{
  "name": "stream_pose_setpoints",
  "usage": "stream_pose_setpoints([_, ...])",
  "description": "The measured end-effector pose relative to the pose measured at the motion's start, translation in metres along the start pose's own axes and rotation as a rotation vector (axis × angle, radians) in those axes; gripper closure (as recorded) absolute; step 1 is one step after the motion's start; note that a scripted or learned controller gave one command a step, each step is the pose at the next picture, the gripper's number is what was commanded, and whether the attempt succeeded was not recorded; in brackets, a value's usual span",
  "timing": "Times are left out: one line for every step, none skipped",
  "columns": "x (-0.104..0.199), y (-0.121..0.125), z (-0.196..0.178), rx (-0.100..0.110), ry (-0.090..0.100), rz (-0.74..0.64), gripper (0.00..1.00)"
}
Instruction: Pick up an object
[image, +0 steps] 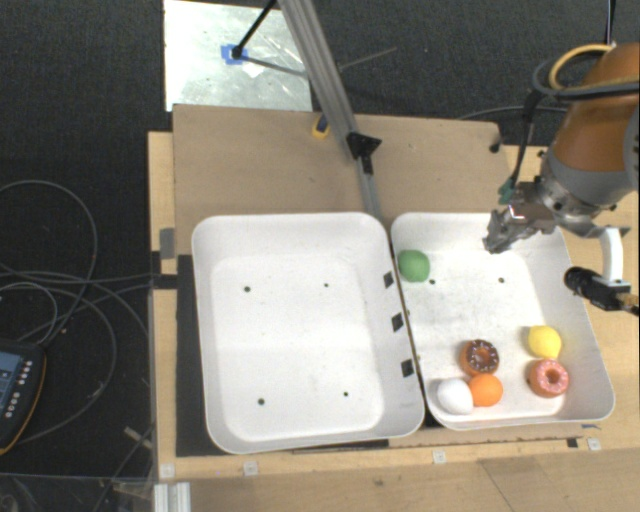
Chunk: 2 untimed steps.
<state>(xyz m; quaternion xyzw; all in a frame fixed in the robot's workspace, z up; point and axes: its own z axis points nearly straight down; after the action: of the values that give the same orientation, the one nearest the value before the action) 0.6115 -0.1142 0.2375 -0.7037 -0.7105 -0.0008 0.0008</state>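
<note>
The pincer (498, 240) hung over the far part of the right bin (590, 330), near its back wall, with nothing seen between its fingers; the fingers looked drawn close together, though the view was too small and dark there to be sure. A green ball (414, 265) lay against the right bin's left wall, to the left of the pincer and apart from it. The other things sat grouped at the near end of that bin: a brown doughnut (479, 355), an orange ball (486, 390) just below it, a white ball (455, 396) touching the orange one on its left, a yellow ball (544, 342) and a pink doughnut (548, 378) just below it. The left bin (215, 300) stood beside it on the counter (250, 150).
</note>
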Motion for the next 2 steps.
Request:
stream_pose_setpoints([0.041, -0.026, -0.005, 0.000, -0.001, 0.001, 1.00])
stream_pose_setpoints([0.098, -0.042, 0.004, 0.000, 0.001, -0.001, 1.00])
